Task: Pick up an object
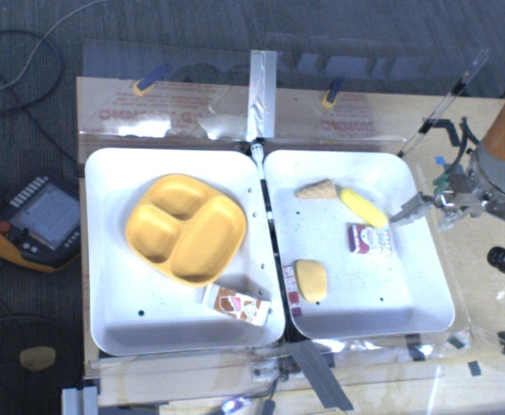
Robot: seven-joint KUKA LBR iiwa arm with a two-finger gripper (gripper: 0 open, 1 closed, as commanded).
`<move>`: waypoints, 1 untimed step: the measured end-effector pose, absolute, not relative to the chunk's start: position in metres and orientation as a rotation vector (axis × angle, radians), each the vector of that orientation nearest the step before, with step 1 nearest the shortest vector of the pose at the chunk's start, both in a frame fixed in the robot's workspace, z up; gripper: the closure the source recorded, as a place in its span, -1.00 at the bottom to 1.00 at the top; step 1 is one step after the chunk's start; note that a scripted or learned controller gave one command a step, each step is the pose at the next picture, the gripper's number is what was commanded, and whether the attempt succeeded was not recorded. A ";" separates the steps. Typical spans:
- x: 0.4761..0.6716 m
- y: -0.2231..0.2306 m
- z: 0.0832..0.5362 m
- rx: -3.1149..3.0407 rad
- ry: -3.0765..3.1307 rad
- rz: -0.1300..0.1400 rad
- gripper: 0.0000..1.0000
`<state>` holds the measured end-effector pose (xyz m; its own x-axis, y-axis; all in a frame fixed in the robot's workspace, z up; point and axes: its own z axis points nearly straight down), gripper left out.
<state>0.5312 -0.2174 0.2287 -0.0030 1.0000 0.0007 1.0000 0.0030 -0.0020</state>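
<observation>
The right bin (425,305) holds a tan bread-like piece (317,190), a yellow banana-shaped toy (363,207), a maroon and white packet (369,238) and a rounded yellow lump (311,279). In the left bin (105,318) lie a yellow divided plate (183,227) and a small printed carton (238,304). My gripper (447,199) hangs at the right bin's right rim, above and right of the banana toy and the packet. Nothing is seen held in it.
A grey divider (265,206) separates the two bins. A clear plastic sheet and a metal strip (262,93) lie behind the bins. A handheld pendant (36,223) and cables sit on the floor to the left.
</observation>
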 end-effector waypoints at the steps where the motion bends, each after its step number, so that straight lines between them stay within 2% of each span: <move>1: 0.597 -0.191 0.148 -2.146 -2.292 0.004 -1.00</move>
<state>0.5975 -0.1907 0.1483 -0.0661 0.9978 -0.0004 0.9978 0.0661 -0.0032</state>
